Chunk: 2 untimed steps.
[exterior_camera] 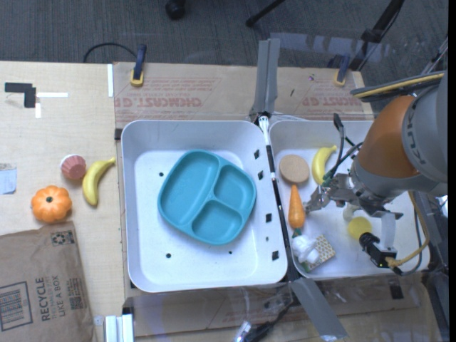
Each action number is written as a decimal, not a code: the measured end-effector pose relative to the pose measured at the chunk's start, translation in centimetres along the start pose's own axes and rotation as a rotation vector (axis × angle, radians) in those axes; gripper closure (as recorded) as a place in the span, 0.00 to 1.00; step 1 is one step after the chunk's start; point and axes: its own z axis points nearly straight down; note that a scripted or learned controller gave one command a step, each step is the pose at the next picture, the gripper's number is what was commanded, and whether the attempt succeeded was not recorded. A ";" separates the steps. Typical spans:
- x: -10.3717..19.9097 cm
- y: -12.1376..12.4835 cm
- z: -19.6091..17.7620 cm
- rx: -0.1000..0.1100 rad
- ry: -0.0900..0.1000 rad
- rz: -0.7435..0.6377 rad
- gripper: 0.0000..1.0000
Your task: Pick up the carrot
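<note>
Leftmost, a pumpkin [51,204] and a banana [96,180] lie on the counter [57,120]. Next, a blue divided plate [206,197] fills the left bin [139,262]. Then the carrot [296,206] lies in the right bin [399,266] by its left wall, long axis near vertical, narrow end up. The hand [320,197] sits just beside it; its grip cannot be told.

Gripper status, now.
Gripper: cannot be told; it sits in the right bin just right of the carrot, which lies on the bin floor.
</note>
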 end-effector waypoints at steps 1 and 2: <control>-0.1 0.0 -0.5 0.005 -0.001 0.002 1.00; 1.8 -5.4 -10.0 -0.001 -0.002 0.178 1.00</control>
